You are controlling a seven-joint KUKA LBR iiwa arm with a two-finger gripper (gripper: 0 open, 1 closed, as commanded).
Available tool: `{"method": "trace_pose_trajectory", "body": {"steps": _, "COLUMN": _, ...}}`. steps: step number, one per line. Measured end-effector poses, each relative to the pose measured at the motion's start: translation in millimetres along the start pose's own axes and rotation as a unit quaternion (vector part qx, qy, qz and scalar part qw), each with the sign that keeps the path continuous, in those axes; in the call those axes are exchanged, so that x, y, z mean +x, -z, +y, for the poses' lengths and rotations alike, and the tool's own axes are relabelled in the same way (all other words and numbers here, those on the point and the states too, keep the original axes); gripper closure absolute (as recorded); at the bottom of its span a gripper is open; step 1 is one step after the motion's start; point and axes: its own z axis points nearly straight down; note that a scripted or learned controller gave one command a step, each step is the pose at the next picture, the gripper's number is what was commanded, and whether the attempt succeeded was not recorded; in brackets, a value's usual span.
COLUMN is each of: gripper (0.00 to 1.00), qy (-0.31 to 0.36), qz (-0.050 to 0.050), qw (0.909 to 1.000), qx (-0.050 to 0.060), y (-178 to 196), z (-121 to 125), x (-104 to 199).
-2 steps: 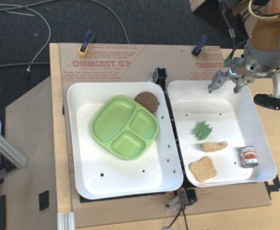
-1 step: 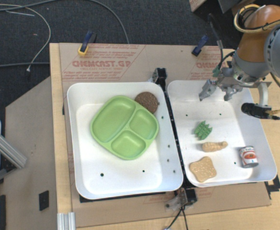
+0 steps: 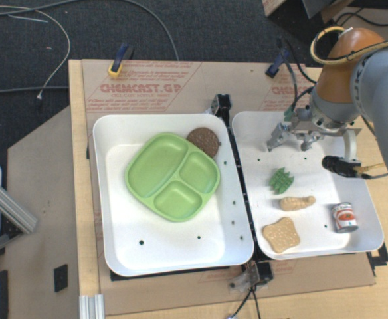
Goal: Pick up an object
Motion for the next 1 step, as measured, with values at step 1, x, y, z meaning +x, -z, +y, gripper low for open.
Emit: {"method": "trace_pose_trajectory", "body": {"steps": 1, "gripper": 1.00, "qy": 0.001, "qz": -0.001, "qw": 1.0000, "qx": -0.004, "y": 15.9, "z": 2.5, "x": 0.0}}
